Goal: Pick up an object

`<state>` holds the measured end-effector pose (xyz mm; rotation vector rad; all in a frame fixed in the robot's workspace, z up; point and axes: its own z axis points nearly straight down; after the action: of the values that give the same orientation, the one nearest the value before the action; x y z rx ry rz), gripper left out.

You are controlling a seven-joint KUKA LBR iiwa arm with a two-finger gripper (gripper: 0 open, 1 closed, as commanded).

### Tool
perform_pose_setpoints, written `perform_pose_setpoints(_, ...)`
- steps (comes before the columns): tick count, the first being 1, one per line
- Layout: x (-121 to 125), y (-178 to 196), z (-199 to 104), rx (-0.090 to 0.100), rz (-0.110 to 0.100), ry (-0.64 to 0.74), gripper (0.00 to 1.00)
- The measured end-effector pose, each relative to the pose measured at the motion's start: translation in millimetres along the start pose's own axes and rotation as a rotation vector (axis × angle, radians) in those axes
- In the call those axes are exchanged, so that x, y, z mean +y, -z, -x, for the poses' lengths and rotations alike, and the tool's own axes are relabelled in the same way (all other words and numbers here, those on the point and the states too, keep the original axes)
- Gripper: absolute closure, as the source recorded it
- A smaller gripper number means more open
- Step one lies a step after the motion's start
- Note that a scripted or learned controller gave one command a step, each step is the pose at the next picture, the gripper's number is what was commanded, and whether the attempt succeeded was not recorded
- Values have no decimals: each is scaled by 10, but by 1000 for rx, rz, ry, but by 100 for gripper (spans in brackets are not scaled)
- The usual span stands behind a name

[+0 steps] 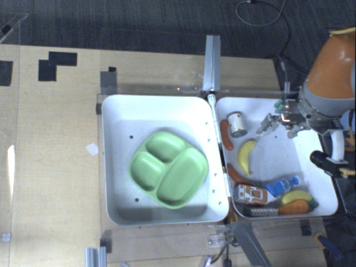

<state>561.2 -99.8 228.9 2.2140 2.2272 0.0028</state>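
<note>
**A:** Where is your hand?

**B:** Your hand (273,122) sits over the upper right part of the right bin (311,105), at the end of the grey arm with its orange band (334,60) that comes in from the right. Its two fingers (266,125) point left and are spread apart. Nothing lies between them, so you have hold of nothing.

**A:** What is nearest to it?

**B:** Just to the hand's left you have a small tin can (237,123) lying on its side. Beside that, along the bin's left wall, lies a reddish sausage (226,135). Below the hand, near the middle of the bin, is a yellow banana (245,156), clear of the fingers.

**A:** And further off?

**B:** Along the lower edge of the right bin you see a crowd of things: a second reddish sausage (238,175), a small printed carton (251,194), a blue bottle (281,186) lying flat, a yellow lemon-like piece (296,196) and an orange carrot (293,207). They lie close together; several touch.

**A:** The other bin?

**B:** The left bin (119,127) holds a green divided plate (169,168), lying flat near its middle, well apart from your hand. Both bins stand side by side on the wooden counter (50,149).
</note>
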Motion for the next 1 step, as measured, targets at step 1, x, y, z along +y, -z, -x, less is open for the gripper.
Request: perform_pose_setpoints(1,-247,-1330,-68,-1,3,205,0)
